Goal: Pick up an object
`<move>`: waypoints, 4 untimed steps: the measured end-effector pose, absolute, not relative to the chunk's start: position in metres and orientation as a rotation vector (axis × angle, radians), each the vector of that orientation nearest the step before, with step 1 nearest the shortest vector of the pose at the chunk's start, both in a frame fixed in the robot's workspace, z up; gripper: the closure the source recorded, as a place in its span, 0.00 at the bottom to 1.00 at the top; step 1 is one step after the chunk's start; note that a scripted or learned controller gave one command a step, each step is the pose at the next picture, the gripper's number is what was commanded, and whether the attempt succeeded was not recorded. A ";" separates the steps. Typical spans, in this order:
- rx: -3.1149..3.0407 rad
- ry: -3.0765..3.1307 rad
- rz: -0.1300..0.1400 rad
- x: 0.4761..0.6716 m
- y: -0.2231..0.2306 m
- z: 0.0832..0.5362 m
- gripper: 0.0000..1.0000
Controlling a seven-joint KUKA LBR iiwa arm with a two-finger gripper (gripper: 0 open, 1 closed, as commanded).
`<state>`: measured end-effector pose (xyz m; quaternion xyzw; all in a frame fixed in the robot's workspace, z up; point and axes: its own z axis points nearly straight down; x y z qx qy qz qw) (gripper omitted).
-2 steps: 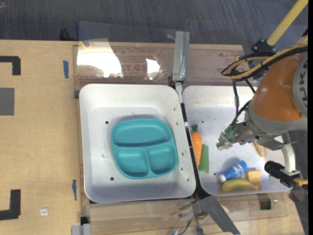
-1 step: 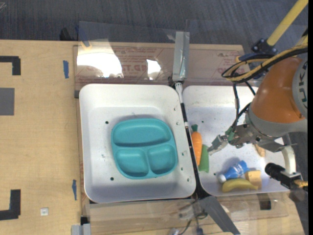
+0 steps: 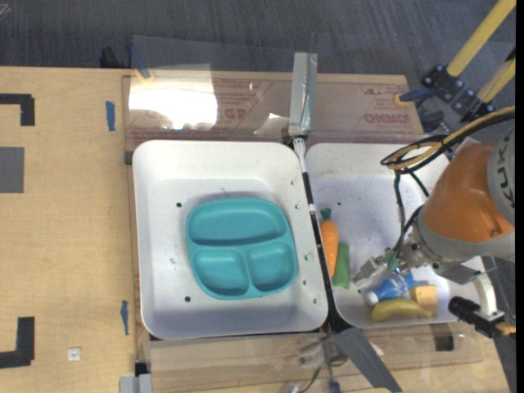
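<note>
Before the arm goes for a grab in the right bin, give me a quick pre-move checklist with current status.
1. Tool is over the right bin: ok.
2. Banana and blue item lie close below the tool: ok.
3. Carrot lies apart, along the divider: ok.
4. Anything held in the tool: cannot tell.
5. Teal tray sits in the left bin, away from the arm: ok.

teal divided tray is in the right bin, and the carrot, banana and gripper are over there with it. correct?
Not quite. The camera view shows the teal divided tray in the left bin, not the right one. The rest holds: the carrot, banana and gripper are in the right bin.
</note>
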<state>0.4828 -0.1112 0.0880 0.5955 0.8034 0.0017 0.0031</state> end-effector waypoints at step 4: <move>2.066 2.366 0.000 0.480 -0.095 0.134 0.00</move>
